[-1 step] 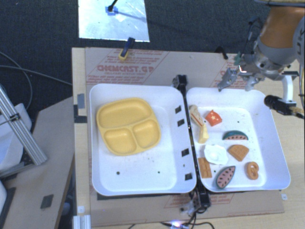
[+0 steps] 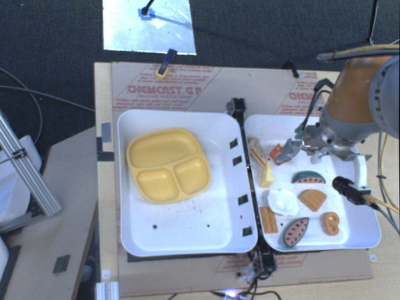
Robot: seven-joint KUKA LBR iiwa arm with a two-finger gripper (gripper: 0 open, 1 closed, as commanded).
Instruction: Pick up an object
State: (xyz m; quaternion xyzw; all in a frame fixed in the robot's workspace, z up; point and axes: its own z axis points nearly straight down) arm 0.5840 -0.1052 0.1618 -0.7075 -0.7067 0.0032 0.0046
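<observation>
While arm hangs over right bin [image 2: 369,227], fingers [image 2: 286,152] sit low at its back left part, right by small orange piece [image 2: 276,150]. Cannot tell if fingers apart or together. Piece lies just left of them, touching or nearly.

A: Where's the open room?

B: Left bin [image 2: 134,230], mostly. The yellow tray [image 2: 167,164] takes its upper left; the near strip and right side are bare floor.

A: Right bin [image 2: 369,230]?

B: Crowded. Melon slices [image 2: 309,178] [image 2: 295,231], bread wedge [image 2: 312,199], pretzel [image 2: 330,222], white lump [image 2: 282,201] and cracker [image 2: 268,219] sit close together, with narrow gaps. The arm [image 2: 359,99] hangs over the far half, and the claw [image 2: 289,150] is right by the red piece [image 2: 276,150]. The near right corner has a little bare floor.
</observation>
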